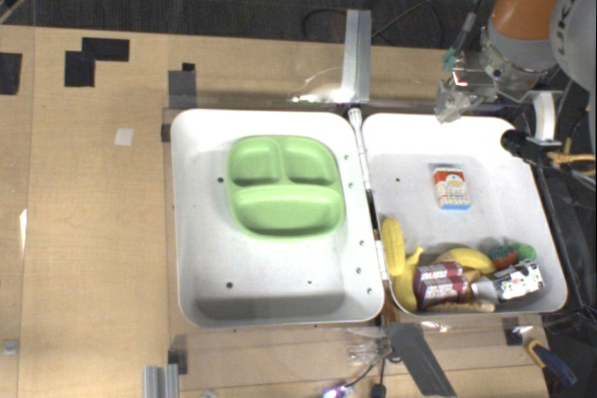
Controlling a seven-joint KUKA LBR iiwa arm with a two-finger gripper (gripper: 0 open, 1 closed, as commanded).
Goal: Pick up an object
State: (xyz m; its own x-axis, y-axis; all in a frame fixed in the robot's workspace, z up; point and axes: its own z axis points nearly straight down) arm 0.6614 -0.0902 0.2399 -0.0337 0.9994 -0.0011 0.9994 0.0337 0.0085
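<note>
My gripper (454,98) hangs over the far edge of the right bin (410,154), up and left of the small carton (451,187) that lies flat near the bin's middle. Along the near wall lie two yellow bananas (395,247), a dark wrapped snack bar (446,282), a small white and black item (519,281) and a green and red toy (513,252). A green divided plate (284,184) rests in the left bin (201,228). Nothing shows between the gripper's tips.
A metal post (357,51) stands upright behind the seam between the two bins. Cables and a white bracket (544,121) crowd the right side beside the arm. Black tape marks (93,59) lie on the wooden bench at the far left.
</note>
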